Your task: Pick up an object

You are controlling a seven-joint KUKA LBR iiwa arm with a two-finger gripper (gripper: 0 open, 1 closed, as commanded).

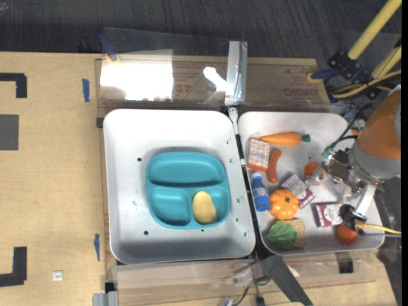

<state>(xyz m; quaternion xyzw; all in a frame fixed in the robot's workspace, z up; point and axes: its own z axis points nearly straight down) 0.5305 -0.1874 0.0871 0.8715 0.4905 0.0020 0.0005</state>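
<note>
The right bin [319, 121] holds several toy foods: a carrot [284, 139], a reddish sausage [275, 164], a red-and-white box [258, 153], a blue bottle [260, 194], an orange pumpkin [284, 204], a green lettuce piece [281, 233], a maroon packet [326, 214] and a red tomato [346, 234]. My gripper [338, 171] hangs over the right side of this bin, just right of a small orange-red piece [310, 168] and above the maroon packet. I see nothing held in it.
The left bin [121, 171] carries a teal divided tray [185, 171] with a yellow, potato-like thing [204, 207] in its lower right compartment. A small patterned packet [294, 185] lies beside the pumpkin. A clear plastic sheet and a metal bracket [236, 72] stand behind the bins.
</note>
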